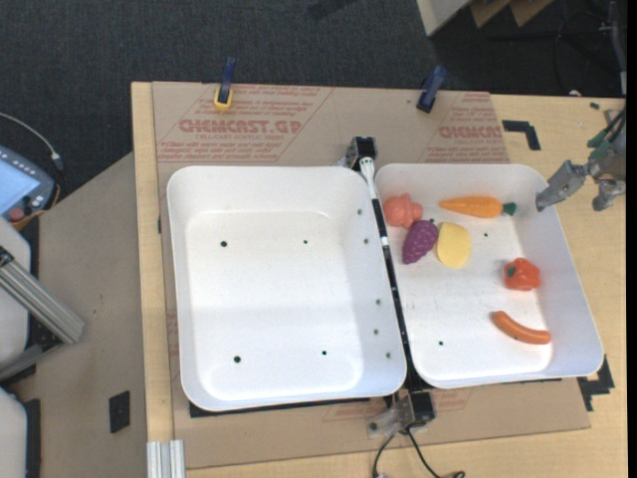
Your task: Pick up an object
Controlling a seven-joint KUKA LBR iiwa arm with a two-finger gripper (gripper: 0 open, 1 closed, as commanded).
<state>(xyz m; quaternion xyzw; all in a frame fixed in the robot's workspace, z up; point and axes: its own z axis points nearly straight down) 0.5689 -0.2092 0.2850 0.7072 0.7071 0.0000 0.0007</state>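
The right bin (570, 297) holds several toy foods. An orange carrot (473, 206) lies near its far wall. A pink piece (402, 210), a purple grape bunch (419, 239) and a yellow piece (454, 245) cluster at its left. A red pepper (522, 274) and an orange sausage (520, 328) sit further right and nearer. My gripper (578, 197) hangs at the bin's far right corner, open, with nothing between its fingers. It is to the right of the carrot and apart from it.
The left bin (199, 267) stands beside the right one, with a black clip (362, 151) at the far end of the seam between them. Yellow (224, 96) and blue (432, 90) clamps hold the cardboard base at the back.
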